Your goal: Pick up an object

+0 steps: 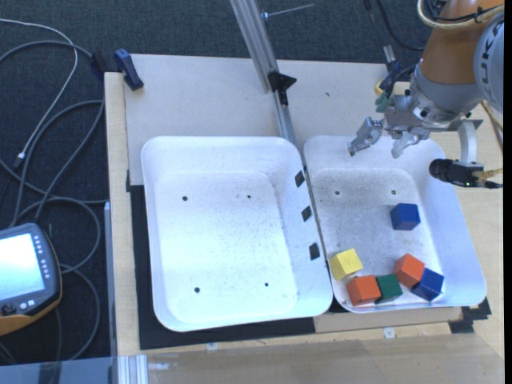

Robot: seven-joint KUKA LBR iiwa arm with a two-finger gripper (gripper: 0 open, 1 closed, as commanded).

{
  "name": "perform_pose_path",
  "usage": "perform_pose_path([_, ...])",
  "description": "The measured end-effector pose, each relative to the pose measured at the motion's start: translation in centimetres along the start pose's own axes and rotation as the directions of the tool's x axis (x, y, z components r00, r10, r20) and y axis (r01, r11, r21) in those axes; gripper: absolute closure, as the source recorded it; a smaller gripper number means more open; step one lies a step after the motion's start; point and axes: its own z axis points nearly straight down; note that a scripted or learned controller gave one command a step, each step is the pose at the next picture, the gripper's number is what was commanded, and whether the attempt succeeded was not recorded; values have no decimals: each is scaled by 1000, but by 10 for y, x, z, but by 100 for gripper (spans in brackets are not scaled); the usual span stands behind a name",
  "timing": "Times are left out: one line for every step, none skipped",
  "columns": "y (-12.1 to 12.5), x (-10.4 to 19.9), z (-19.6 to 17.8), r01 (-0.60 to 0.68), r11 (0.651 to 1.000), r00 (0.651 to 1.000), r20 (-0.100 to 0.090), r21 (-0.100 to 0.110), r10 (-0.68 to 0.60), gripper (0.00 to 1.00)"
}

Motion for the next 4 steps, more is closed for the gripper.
perform_pose_path([-52, -63, 58, -9, 1000, 1000, 1, 7, 9, 0])
perform_pose_path([-90, -92, 48, -5, 1000, 1000, 1, 1, 5, 0])
perform_pose_path([-130, -87, 49, -3, 1000, 1000, 0, 1, 3, 0])
perform_pose_path([-74, -77, 97, -2, 1000, 1000, 1, -1, 2, 0])
